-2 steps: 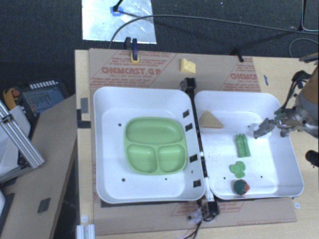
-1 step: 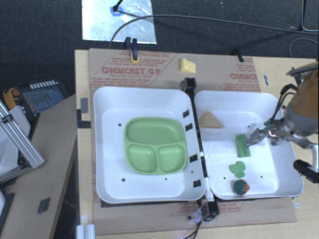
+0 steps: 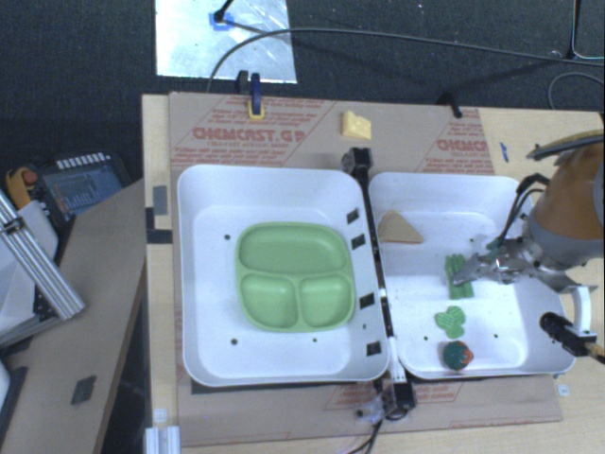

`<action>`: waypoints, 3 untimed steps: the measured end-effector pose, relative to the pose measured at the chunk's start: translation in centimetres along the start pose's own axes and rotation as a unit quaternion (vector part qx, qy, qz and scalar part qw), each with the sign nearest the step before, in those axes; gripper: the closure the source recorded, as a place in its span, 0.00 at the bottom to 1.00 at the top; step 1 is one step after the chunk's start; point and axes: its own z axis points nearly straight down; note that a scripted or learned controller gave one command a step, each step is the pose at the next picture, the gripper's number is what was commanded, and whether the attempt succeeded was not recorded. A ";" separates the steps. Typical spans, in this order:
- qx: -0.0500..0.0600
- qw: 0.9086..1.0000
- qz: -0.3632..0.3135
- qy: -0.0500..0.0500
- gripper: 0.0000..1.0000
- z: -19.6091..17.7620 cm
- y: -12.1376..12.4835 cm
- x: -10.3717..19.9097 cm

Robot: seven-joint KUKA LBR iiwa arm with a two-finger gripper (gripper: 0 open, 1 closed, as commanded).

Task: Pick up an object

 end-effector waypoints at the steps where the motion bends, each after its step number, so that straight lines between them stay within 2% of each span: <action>1: -0.006 1.000 -0.001 -0.001 1.00 -1.5 0.4 0.0; 3: -0.002 1.000 -0.003 -0.002 1.00 -13.4 1.2 0.2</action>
